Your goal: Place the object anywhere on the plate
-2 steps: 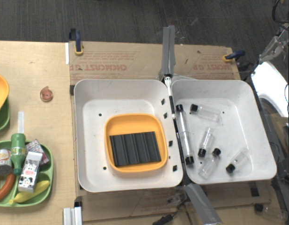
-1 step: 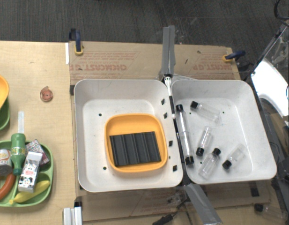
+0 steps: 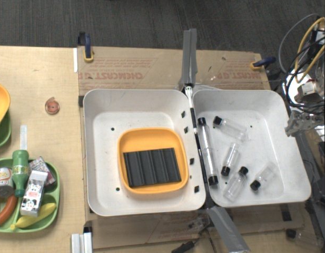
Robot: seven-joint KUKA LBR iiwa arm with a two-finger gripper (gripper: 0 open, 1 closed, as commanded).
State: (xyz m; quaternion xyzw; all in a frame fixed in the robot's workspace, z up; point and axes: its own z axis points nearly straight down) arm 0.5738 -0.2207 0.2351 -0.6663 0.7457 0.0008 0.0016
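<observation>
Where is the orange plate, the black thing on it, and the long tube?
Plate (image 3: 151, 136), camera view, on its bare orange rim at the top.
Black thing (image 3: 152, 167), camera view, on the middle of its ridged top.
Long tube (image 3: 206, 152), camera view, on its clear middle.

left bin (image 3: 99, 141): orange plate (image 3: 151, 136), dark ridged block (image 3: 151, 167) | right bin (image 3: 278, 141): clear vials (image 3: 232, 154)

Dark grey carpet floor (image 3: 151, 9), light wooden bench (image 3: 36, 73)

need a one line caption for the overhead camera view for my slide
Orange plate holding a dark ribbed block in the left bin; clear capped vials scattered in the right bin.
</observation>
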